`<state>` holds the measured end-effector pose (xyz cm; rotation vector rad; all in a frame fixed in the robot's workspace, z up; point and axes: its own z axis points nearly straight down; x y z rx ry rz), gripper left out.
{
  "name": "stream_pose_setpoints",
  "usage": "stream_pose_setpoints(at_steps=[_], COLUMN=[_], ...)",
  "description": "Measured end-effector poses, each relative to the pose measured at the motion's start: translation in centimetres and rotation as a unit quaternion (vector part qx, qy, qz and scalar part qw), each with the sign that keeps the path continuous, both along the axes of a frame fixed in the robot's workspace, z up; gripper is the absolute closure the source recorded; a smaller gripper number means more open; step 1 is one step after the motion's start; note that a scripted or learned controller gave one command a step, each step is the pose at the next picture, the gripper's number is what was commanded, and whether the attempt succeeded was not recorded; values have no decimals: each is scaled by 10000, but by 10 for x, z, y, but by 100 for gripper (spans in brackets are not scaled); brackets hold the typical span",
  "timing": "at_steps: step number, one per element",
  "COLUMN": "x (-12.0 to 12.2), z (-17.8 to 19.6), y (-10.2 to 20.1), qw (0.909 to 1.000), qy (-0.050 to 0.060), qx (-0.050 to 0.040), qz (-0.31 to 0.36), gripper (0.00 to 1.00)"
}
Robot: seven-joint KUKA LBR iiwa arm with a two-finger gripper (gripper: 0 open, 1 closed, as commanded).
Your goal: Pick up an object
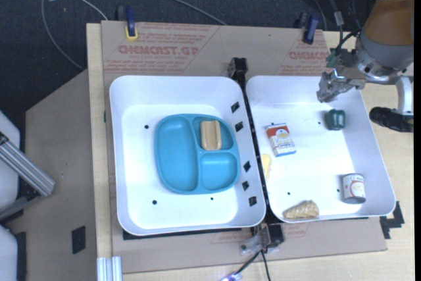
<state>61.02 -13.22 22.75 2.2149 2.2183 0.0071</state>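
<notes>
So the tool [331,87] is hanging over the far right part of the right bin [309,90], with the arm [388,23] coming in from the right side, and I honestly can't tell whether it's spread or pressed together from this angle, the tip is just a grey blob against the white. Nothing looks pinched in it as far as I can see. Closest candidate is the small dark green object [335,119] sitting just beside and a bit nearer the camera than the tool, so I'd guess that's the pick. If it were me I'd shift the tool over until it's centred straight above that green thing before dropping, since right now it looks offset toward the bin's far edge. The thing looks small and roundish, so it could squirt out sideways if only one side touches first; go down square and close slowly. It's got free space around it, which helps. Other options in the same bin: a red and white carton [281,139] nearer the middle, a small can [353,187] by the near right corner, and a tan lumpy piece [301,210] at the near edge. The can is near the bin wall, so that one's trickier. The left bin [131,161] has a blue divided plate [184,158] with a tan block [210,135] in one compartment, well away from the tool, so I'd leave it.
</notes>
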Motion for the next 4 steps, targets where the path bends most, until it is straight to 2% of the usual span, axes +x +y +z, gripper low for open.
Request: stream_pose_setpoints(at_steps=[1, 2, 3, 4], x=[1, -20, -47, -64], z=[35, 33, 20, 9], y=[0, 59, 109, 171], qw=[10000, 10000, 10000, 10000], qy=[11, 53, 64, 65], qx=[4, 24, 26, 27], qz=[-1, 20, 19, 25], gripper=[100, 100, 100, 100])
